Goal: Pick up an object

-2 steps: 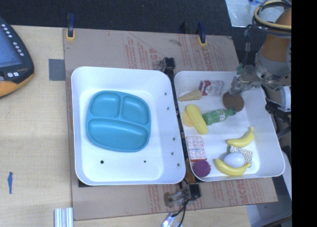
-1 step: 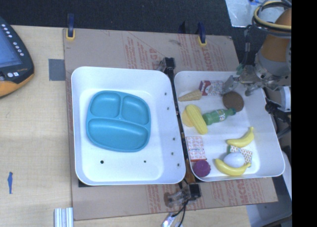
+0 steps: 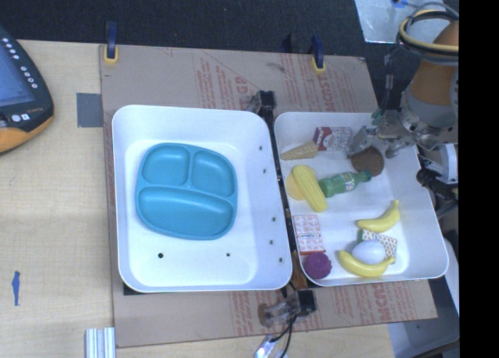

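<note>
Scanning from the left, the left bin [image 3: 125,193] holds a blue divided tray [image 3: 187,191] and no loose items. The right bin [image 3: 425,216] carries all candidates for the pick: a cone-shaped piece [image 3: 299,150] and a corn cob [image 3: 308,186] near its left wall, a small carton [image 3: 331,138] at the top, a green bottle [image 3: 343,183] lying on its side mid-bin, a printed packet [image 3: 308,233] and a purple round item [image 3: 316,264] lower left, then two bananas [image 3: 380,220] with a white egg-like object [image 3: 369,253] between them at lower right.

The gripper [image 3: 373,144] sits at the upper right of the right bin, just above or touching a brown round object [image 3: 368,163]. Whether the pincer is apart or together cannot be told; nothing is visibly clamped.

Judged from this position, the step in hand is the approach or descent onto the brown object, which appears to be the target. The next move calls for closing on it and lifting straight up.

Obstacles: the carton and the bottle cap lie just beside the target, and the bin's far wall stands near, limiting clearance.
</note>
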You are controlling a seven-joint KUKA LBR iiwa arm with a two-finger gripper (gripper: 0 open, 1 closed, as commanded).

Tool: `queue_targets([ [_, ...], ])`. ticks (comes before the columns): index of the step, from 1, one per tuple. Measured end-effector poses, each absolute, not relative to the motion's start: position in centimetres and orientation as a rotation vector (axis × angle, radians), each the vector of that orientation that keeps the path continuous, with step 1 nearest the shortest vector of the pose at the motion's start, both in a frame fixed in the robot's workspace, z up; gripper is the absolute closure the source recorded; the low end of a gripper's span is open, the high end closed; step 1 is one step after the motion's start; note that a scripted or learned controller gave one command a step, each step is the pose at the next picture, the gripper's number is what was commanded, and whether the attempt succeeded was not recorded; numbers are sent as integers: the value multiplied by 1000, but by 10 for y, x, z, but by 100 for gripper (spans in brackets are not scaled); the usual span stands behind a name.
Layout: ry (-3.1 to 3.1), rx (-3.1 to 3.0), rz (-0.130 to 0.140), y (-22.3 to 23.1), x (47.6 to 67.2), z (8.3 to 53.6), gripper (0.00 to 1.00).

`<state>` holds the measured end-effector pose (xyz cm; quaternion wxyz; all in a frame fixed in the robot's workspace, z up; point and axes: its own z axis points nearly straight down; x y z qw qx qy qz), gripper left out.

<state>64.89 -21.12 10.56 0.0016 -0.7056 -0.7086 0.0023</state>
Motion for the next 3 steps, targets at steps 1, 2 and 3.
queue_targets([
  [1,-2226,-2213,7,-195,656,92,0],
  [2,-2230,-2213,6,-197,657,106,100],
  [3,-2230,-2212,7,-197,657,105,0],
])
